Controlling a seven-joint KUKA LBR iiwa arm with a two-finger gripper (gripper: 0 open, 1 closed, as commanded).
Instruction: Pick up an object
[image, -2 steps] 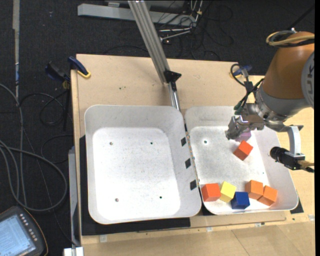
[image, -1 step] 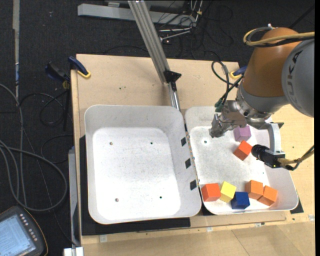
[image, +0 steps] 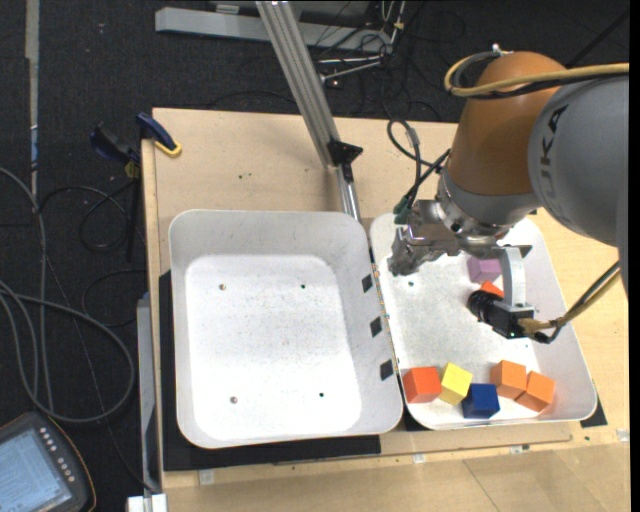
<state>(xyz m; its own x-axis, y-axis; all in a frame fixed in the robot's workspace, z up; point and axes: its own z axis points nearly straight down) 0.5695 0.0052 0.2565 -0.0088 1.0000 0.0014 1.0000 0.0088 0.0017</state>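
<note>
Nearest the camera, small hard-edged blocks were seen bunched along the near rim of the right bin (image: 570, 350): an orange cube (image: 422, 383), a yellow cube (image: 456, 381), a blue cube (image: 481, 401) and two more orange cubes (image: 524, 384), probably slid there. A pale purple block (image: 485, 268) lay beneath the wrist. The tool (image: 405, 255) hung over speckled white floor; whether it was open could not be told, and nothing was seen held. The left bin (image: 190, 300) was glossy, round-cornered.

blocks (image: 478, 386) crowd right bin's (image: 440, 420) near edge, middle open

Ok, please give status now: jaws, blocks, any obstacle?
Gripper over right bin, far-left corner. Blocks clustered at near edge, untouched. Purple block under the wrist.
</note>
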